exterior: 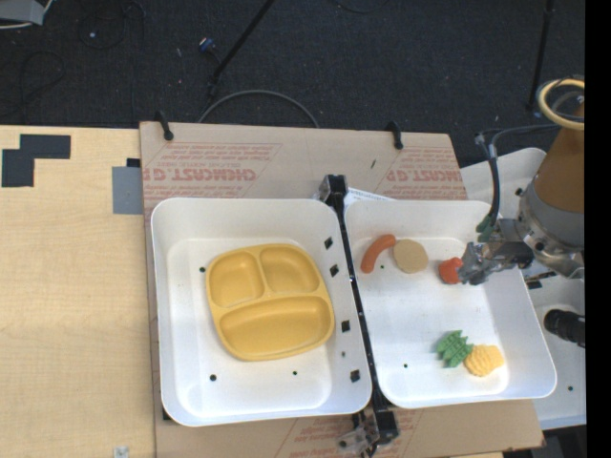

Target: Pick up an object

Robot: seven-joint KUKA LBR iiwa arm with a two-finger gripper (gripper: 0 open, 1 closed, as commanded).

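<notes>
At right bin's [535, 351] far edge, tool [470, 272] low beside red piece [449, 271], touching or nearly, finger state impossible to tell; likely risk: nudging it toward tan disc [411, 256] instead of gripping.

The arm [563, 175] is cut off at the right edge, and the gripper [474, 267] partly covers a small red thing [449, 271] (can't tell what it is).

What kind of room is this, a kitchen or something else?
Probably a robot lab, not a kitchen: a robot arm reaches over two white bins, the food is toys like the pineapple, and cables lie on the floor.
</notes>
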